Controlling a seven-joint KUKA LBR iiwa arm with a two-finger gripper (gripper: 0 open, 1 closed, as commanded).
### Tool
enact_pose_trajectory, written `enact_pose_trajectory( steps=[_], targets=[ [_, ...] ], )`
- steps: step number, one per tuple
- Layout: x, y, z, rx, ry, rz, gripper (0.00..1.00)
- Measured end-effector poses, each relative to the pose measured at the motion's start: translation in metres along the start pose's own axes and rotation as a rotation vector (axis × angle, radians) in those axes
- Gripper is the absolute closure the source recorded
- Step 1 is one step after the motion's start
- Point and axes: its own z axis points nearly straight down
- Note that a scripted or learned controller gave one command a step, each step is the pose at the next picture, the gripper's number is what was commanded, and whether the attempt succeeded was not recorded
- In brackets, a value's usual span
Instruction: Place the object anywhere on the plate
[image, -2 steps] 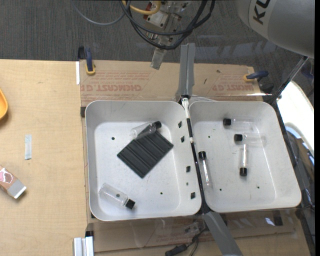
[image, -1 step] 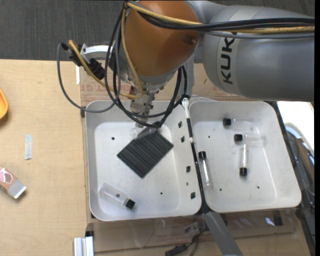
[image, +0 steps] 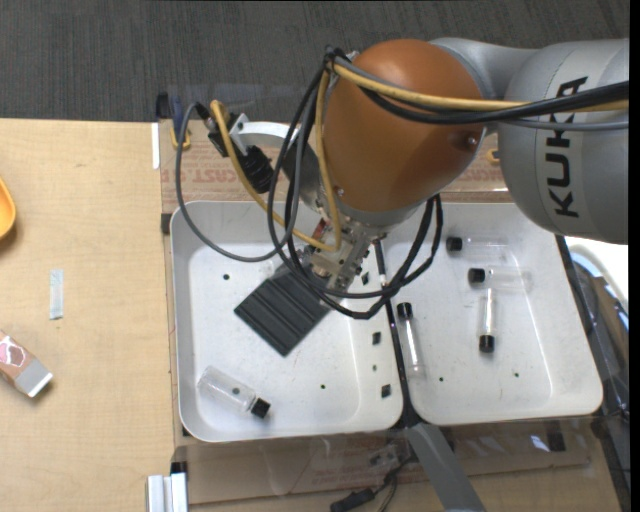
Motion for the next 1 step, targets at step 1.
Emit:
enact_pose_trajectory(
  steps=[1],
  targets=[
    [0.0, 0.0, -0.0002, 0.0, 0.0, 0.0, 0.0]
  ],
)
